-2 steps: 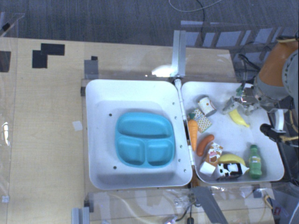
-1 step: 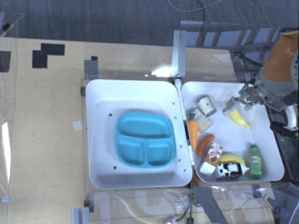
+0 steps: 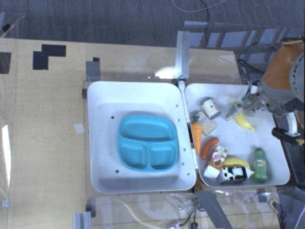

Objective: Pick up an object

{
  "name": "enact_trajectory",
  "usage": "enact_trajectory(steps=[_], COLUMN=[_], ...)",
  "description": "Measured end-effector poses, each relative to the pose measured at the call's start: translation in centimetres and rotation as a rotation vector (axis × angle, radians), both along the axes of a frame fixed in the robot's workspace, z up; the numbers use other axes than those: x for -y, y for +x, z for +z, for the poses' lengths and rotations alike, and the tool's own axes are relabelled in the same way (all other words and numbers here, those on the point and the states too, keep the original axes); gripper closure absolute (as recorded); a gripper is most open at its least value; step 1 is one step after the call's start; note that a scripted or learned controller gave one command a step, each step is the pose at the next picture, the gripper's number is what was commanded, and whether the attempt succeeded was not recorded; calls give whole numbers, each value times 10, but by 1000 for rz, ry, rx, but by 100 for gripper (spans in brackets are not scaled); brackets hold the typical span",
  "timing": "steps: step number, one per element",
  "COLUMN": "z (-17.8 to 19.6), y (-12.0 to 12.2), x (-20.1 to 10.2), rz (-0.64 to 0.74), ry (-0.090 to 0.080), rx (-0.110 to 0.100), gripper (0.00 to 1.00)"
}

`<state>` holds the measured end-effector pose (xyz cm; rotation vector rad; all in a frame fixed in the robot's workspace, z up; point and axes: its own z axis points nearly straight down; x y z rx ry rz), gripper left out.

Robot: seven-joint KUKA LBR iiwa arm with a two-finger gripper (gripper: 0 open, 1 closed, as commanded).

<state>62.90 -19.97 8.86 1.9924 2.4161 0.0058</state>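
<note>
From my screen, the bottom of the frame comes first: in the lower right corner of the right bin (image 3: 281, 178) I see a black-and-white cow toy (image 3: 234, 174), a banana (image 3: 237, 162) touching it just above, and a green bottle (image 3: 259, 164) standing to their right. A small red-and-white packet (image 3: 218, 156) sits left of the banana. Further up lie a sausage (image 3: 208, 147) and, along the bin's left wall, a carrot (image 3: 196, 137). Over in the left bin (image 3: 102, 128) rests a blue divided tray (image 3: 147, 142), near its middle. Higher in the right bin are a patterned packet (image 3: 207, 125), a small can (image 3: 210, 108) and a second banana (image 3: 244, 121) (this one paler). The claw (image 3: 245, 102) hangs just above that banana at the frame's right; I cannot tell how it stands. The arm (image 3: 283, 75) comes in from the right edge over the wooden surface (image 3: 43, 128).
</note>
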Motion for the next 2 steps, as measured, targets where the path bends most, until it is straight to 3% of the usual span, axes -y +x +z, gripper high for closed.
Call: enact_trajectory(steps=[1, 2], z=[13, 101], y=[3, -2], x=[-1, -28], rz=[2, -16], ry=[0, 1], rx=[8, -1], gripper=[100, 100])
